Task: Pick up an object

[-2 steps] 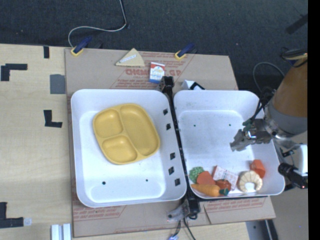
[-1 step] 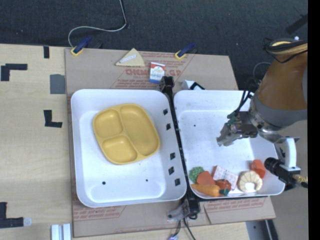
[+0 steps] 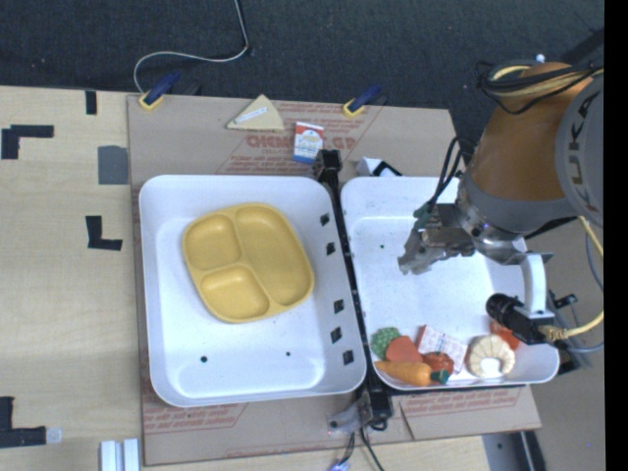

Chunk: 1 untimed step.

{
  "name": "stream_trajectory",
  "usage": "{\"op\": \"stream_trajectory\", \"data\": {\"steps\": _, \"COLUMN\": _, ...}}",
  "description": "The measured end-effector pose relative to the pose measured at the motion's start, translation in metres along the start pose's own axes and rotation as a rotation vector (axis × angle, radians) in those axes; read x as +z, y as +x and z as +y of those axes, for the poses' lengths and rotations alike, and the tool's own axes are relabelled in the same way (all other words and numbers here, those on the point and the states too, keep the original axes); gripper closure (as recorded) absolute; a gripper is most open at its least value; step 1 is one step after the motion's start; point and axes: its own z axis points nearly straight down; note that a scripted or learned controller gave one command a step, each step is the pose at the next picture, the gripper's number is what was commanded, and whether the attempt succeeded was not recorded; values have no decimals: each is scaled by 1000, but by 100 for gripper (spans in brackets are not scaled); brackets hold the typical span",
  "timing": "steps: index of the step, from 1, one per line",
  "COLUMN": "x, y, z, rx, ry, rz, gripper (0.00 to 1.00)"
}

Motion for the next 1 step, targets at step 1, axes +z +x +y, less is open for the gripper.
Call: {"op": "stream_trajectory", "data": {"steps": 1, "x": 26, "y": 65, "z": 29, "rx": -1, "ry": 1, "rz": 0, "gripper": 100}}
